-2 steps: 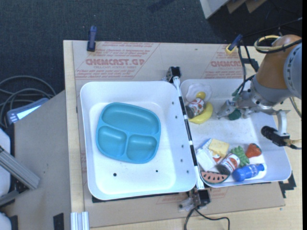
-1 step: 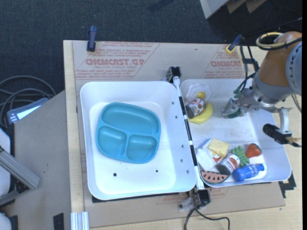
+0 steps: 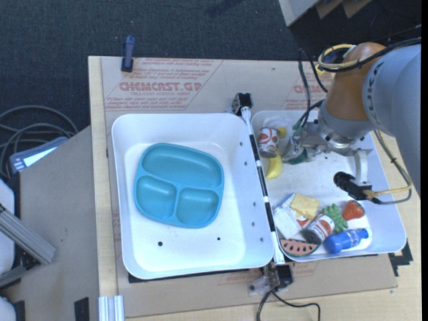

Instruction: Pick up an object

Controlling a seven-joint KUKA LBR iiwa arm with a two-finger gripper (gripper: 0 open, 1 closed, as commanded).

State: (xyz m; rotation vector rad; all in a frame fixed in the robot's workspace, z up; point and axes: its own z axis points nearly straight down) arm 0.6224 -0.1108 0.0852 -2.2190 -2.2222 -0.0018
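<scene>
Two white bins side by side; left bin (image 3: 127, 179) holds blue divided plate (image 3: 179, 184). Gripper (image 3: 299, 147) low in right bin (image 3: 394, 229), far end; finger state cannot tell, wrist blocks view. Red-white can (image 3: 269, 140) and banana (image 3: 274, 166) just beside gripper. Toy clutter heaped at near end, hard to separate.

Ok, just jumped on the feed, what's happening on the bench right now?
The arm has reached into the right bin and its gripper is down at the far end, next to a red and white can and a banana. I can't tell whether anything is between its fingers. More items sit in a pile at the near end, including a watermelon slice and a blue bottle. The left bin holds a blue divided plate.
</scene>
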